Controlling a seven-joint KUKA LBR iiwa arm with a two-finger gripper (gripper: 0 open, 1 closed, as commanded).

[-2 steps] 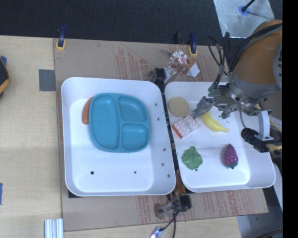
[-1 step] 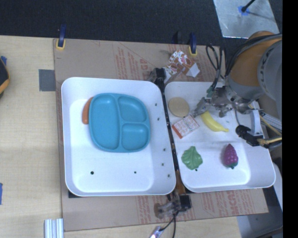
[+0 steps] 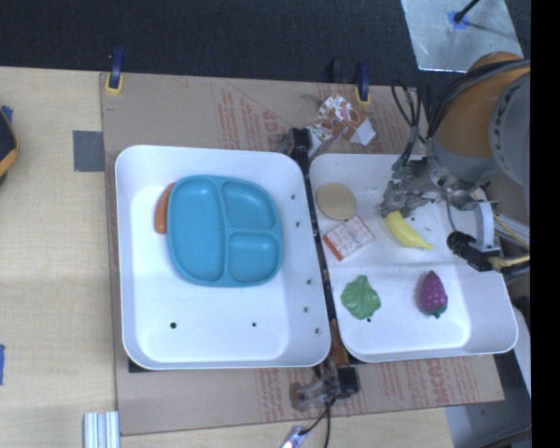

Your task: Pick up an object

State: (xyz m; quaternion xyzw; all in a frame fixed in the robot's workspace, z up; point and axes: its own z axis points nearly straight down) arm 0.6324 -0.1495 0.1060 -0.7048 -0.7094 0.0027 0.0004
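5 small things lie in the right bin [image 3: 504, 329]: a yellow banana [image 3: 408, 231], a round tan disc [image 3: 336, 201], a small red and white packet [image 3: 348, 238], a green leaf-shaped piece [image 3: 360, 298] and a purple bunch of grapes [image 3: 432, 293]. The gripper [image 3: 406, 197] hangs just above the banana's upper end, and whether its jaws stand wide or narrow I cannot tell. I judge the banana to be a light, stiff plastic toy with a smooth, slippery skin, best pinched across its thicker middle so the curve does not roll out. The grapes look knobbly and easier to grip, while the packet and leaf lie flat and hard to get under. The left bin [image 3: 135, 250] holds a blue divided plate [image 3: 226, 230] over something orange [image 3: 160, 210]
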